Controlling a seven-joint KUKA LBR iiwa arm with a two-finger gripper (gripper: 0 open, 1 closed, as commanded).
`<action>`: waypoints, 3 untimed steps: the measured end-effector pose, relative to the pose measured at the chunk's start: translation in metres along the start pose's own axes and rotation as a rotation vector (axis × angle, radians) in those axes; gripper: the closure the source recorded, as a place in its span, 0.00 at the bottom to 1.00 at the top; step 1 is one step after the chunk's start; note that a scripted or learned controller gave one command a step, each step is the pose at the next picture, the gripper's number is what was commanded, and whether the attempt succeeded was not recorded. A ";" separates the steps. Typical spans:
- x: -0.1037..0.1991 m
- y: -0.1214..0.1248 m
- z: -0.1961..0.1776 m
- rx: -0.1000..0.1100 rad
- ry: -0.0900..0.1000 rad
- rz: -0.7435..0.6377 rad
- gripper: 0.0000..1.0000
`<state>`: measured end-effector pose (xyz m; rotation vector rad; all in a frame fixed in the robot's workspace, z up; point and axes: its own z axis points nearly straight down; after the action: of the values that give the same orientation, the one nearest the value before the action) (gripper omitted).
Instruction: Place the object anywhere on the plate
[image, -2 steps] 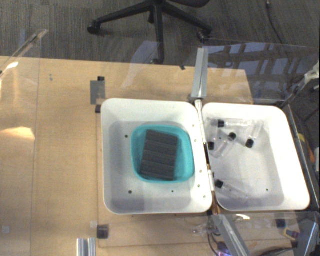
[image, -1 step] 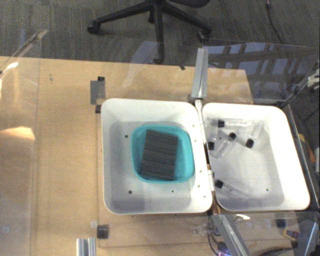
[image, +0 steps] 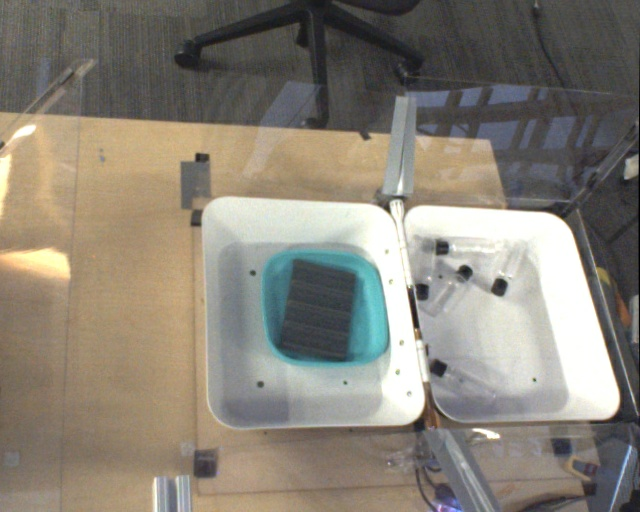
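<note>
The dark ridged object (image: 319, 309) already lies on the teal plate (image: 374, 320) in the left bin (image: 228, 300), so placing looks finished; the hand's state I cannot tell.

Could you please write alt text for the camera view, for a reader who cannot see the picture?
A teal plate holding a dark ribbed block sits in the left white bin. The right white bin holds several clear tubes with black caps, scattered. Both bins rest on a wooden bench.
</note>
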<state>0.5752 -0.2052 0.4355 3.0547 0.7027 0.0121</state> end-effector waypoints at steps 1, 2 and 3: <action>0.002 0.001 -0.001 0.001 0.002 0.124 0.00; 0.011 0.005 0.000 0.002 0.001 0.242 0.00; 0.071 0.033 0.001 -0.001 0.002 0.242 0.00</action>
<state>0.6538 -0.2041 0.4357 3.1178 0.3290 0.0160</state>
